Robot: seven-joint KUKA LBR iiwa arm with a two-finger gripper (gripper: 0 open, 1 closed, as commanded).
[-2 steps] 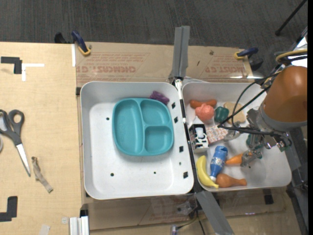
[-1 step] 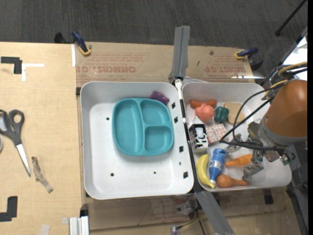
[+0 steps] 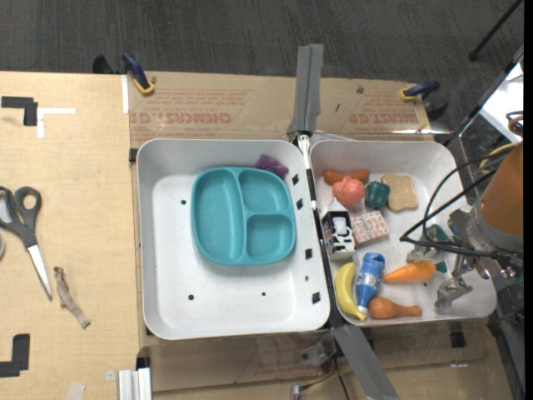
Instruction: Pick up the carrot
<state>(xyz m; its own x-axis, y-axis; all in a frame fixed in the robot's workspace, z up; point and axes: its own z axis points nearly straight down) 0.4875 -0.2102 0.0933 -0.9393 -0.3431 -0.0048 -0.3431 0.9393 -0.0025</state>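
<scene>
My gripper hung just right of the carrot, which lay lengthwise left-to-right, tip toward me; whether it was open, I couldn't tell

plate in left bin, carrot in right bin

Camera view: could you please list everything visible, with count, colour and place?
Bins: 2, white, side by side.
Divided plate: 1, teal, left bin.
Purple item: 1, left bin's back edge.
Carrot: 1, orange, right bin, by gripper.
Banana: 1, yellow, right bin front.
Bottle: 1, blue, beside banana.
Bread slice: 1, tan, right bin back.
Scissors: 1, grey, bench left.
Clamps: 2, blue-yellow, back.
Gripper: 1, grey, right bin's right side.
</scene>
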